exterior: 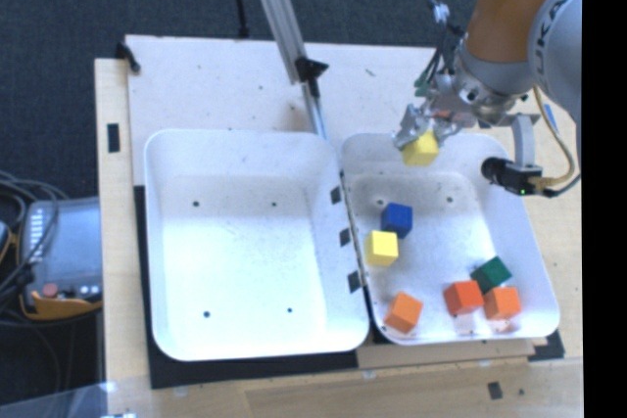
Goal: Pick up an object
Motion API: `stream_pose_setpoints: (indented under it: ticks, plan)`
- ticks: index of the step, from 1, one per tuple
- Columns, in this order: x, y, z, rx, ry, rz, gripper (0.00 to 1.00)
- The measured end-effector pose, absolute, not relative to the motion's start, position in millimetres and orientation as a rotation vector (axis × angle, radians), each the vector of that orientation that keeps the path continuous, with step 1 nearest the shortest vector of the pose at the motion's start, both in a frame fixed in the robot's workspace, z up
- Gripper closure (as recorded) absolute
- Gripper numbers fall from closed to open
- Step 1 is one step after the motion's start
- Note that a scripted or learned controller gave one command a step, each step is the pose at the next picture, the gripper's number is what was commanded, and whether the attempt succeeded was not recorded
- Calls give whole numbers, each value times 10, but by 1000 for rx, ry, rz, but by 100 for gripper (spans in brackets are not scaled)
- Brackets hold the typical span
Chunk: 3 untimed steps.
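My gripper [423, 138] hangs over the far edge of the right bin [509, 210], shut on a yellow cube [421, 150] that sits between its fingers above the bin floor. Lower in the same bin lie a blue cube [397, 217] and a second yellow cube [381, 248] touching it. An orange cube [403, 311] rests near the front left corner. Two more orange cubes [462, 297] [502, 302] and a green cube [491, 271] cluster at the front right.
The left bin [245, 240] stands beside the right one, sharing a raised middle rim. A slanted metal pole [279, 10] rises from the bench behind the bins. A grey device [59, 255] with cables sits off the bench at the left.
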<state>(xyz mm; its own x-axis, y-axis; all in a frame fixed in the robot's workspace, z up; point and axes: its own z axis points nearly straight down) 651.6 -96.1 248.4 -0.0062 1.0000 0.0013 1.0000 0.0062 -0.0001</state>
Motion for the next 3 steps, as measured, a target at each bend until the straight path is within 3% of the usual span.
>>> stream_pose_setpoints:
  ticks: [3]
  plan:
    - [5623,461,2370,-2212,-2226,2,100]
